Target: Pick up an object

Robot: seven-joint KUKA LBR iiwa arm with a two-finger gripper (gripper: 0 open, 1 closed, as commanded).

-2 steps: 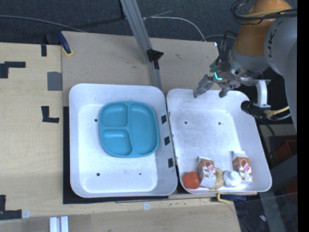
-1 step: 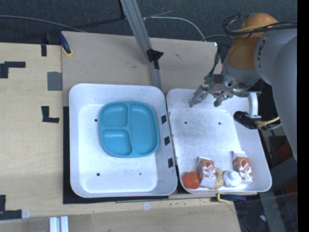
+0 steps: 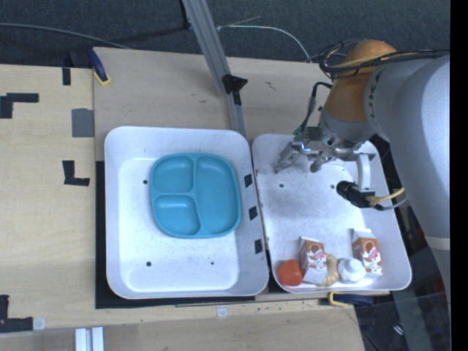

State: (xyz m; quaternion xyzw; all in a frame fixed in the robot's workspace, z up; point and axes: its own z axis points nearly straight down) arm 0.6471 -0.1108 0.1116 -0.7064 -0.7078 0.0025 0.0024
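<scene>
Bench point(image 3: 44, 210): pale wood, black tape marks on its left part; two shallow white bins side by side.
Left bin point(image 3: 111, 196): holds one teal divided plate point(image 3: 195, 194), three compartments, lying flat in the bin's upper half, nothing on it.
Right bin point(image 3: 307, 210): floor bare and speckled through the middle; all small objects crowd the near edge.
Red ball point(image 3: 290, 272): round, orange-red, at the near left corner of the right bin, touching the carton beside it.
First carton point(image 3: 314, 259): small, white with red-brown print, lying down just right of the ball.
Tan piece point(image 3: 333, 269): small and lumpy, between the first carton and the white piece; kind cannot be told.
White piece point(image 3: 352, 270): rounded, just below the second carton, touching it.
Second carton point(image 3: 366, 253): same print as the first, near the bin's right wall.
Arm point(image 3: 417, 123): grey, orange band point(image 3: 363, 55) above the wrist, reaching in from the right over the far end of the right bin.
Gripper point(image 3: 297, 165): over the far left part of the right bin, well apart from the objects at the near edge.
Jaws: spread, fingers point(image 3: 284, 161) splayed with bare bin floor between them; nothing grasped.
Post point(image 3: 208, 35): grey metal bar, slanting down to the gap between the bins at their far edge.
</scene>
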